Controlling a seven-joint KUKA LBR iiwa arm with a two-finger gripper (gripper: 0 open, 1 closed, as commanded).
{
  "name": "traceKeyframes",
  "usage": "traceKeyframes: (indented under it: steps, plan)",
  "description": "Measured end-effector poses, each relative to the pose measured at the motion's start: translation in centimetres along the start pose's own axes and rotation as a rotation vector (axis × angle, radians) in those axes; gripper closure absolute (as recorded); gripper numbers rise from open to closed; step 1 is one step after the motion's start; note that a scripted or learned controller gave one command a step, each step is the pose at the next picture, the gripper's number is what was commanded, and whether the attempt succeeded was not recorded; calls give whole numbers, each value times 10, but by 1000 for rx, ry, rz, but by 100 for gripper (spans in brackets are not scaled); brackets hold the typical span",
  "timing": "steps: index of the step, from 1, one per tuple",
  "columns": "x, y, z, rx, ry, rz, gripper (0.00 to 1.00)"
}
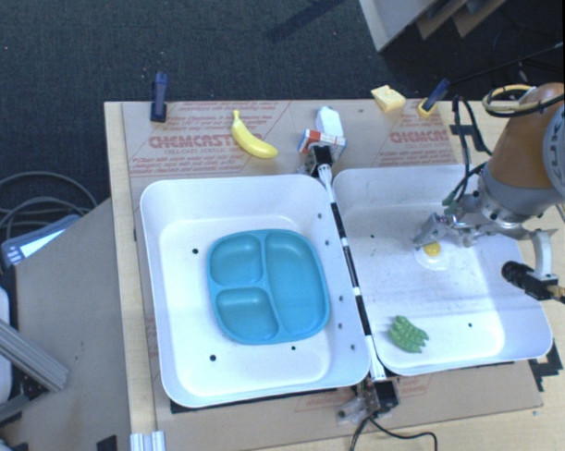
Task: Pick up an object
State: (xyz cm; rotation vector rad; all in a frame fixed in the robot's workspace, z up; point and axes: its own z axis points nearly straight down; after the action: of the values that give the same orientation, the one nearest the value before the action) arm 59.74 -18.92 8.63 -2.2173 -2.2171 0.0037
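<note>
Surface (215, 144): a brown board printed with red lettering, by which two shallow white bins are carried side by side.

Left bin (172, 233): a blue divided plate (268, 285) is held near its middle.

Right bin (508, 323): entered from the right by the arm (525, 161), grey with an orange band above the wrist.

Pincer (437, 231): seen low over the upper middle of the right bin, its tip turned toward the left. Whether it is wide or narrow cannot be told, the metal parts being too small and blurred to be separated.

Green object (408, 335): a small knobbly piece, lying near the front edge of the right bin, well apart from the pincer, below and slightly to the left of it in the view.

Yellow object (432, 253): a small rounded piece on the floor of the right bin, just beneath and just beside the pincer tip. No long axis can be made out. It is judged the nearer candidate for picking up; contact cannot be confirmed, and nothing is seen to be held.

Items on the surface behind the bins: a banana (252, 139), a small white and red carton (327, 132), a yellow block (387, 98).
</note>
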Motion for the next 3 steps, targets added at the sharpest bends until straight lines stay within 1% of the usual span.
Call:
traceKeyframes:
  steps: [1, 2, 3]
  plan:
    - [-1, 2, -13, -8, -3, 0, 100]
    - [-21, -9, -58, -9, -5, 0, 100]
    - [-20, -9, -57, -8, -4, 0, 0]
